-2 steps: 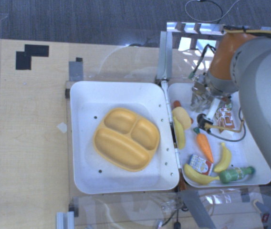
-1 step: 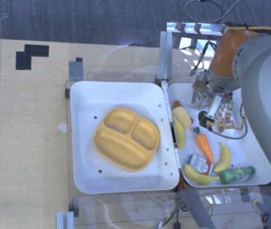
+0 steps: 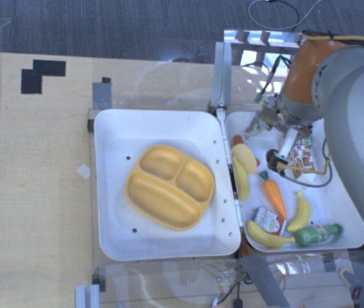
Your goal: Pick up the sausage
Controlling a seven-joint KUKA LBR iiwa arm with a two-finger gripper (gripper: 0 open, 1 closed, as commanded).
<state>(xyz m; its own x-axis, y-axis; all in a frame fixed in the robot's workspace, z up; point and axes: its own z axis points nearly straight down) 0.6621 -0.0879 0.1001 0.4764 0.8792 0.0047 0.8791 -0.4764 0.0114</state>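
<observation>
**Ana:** Where did the sausage (image 3: 237, 139) lie?

**Ben:** In the right bin (image 3: 321, 199), hard against its left wall near the far corner. It showed as a short reddish-brown stub touching the far end of a pale yellow food piece (image 3: 245, 158). A banana (image 3: 240, 181) lay along the same wall, nearer the camera.

**Ana:** And the gripper (image 3: 257, 125)?

**Ben:** It hung over the far part of that same bin, just right of the sausage and a little farther from the camera. From it, the sausage lay leftward and slightly toward the camera, close but apart.

**Ana:** Was it open or closed?

**Ben:** That could not be told, because the tip blurred into the bin's far rim.

**Ana:** Which way did the sausage's long axis run?

**Ben:** So little of it showed that the axis was uncertain, though it seemed to run along the wall. A grasp would probably have had to close along that wall, which, with the pale piece, left little room.
</observation>
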